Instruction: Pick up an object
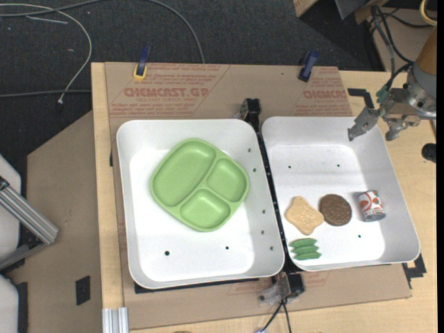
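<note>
The grey two-finger gripper [378, 125] hangs at the upper right of the frame, over the top right corner of the right-hand shallow white bin [326, 144]. Its 2 fingers are spread well apart and hold nothing.

The likely trouble is distance and shape. All 4 candidates lie low in the frame, well apart from the gripper, so any descent from here would close on bare bin floor. The flat tan cracker-shaped toy [304, 214] and the round brown cookie-shaped disc [335, 209] lie almost touching; fingers coming down between them could shove one aside rather than catch it. Both look thin, so I judge them hard to pinch. The small red-and-white can [371, 205] lies on its side near the right wall and may roll. The green pea pod toy [304, 249] sits close to the bottom rim.

The left-hand shallow white bin [139, 186] holds 1 thing: a light green plastic plate with 3 compartments [200, 184].
</note>
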